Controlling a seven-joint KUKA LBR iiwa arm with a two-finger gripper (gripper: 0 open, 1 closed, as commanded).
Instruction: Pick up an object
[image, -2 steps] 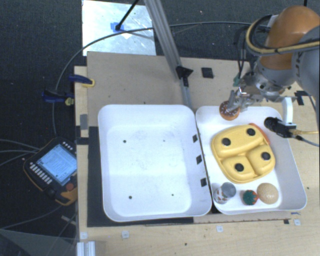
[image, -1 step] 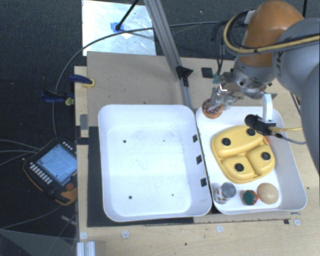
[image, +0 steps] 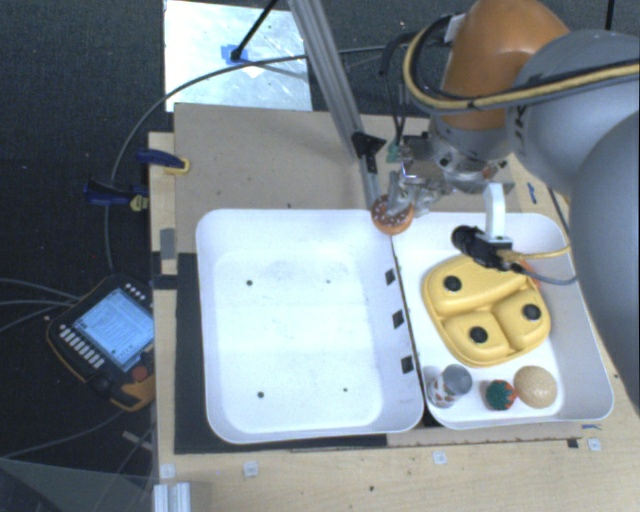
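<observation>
Likely target sits right at the gripper tip, on the rim between the bins

Landmark for all positions: the yellow three-button toy.

- Arm: reaches over the far side of the toy. The gripper is beyond the toy's far corner, over the line where the two bins meet. Open or closed: cannot tell, as the tip is blurred and partly hidden by the thing under it.
- Bare bin: across the dividing rim from the toy. White floor, nothing lying on it.
- Loaded bin: the toy takes up its middle, long axis slanting from far corner to near.
- Beige ball, green-and-red ball and a small grey-capped piece: in a row just nearer the camera than the toy, close together, well apart from the gripper.
- Small brown round thing: directly under the gripper, touching or nearly touching it, beyond the toy at the shared rim. Round, so no long axis to align with. Held or merely resting on the rim: cannot tell.

Judgement: rim edge gives poor support. Room is open towards the bare bin and tighter towards the toy.
</observation>
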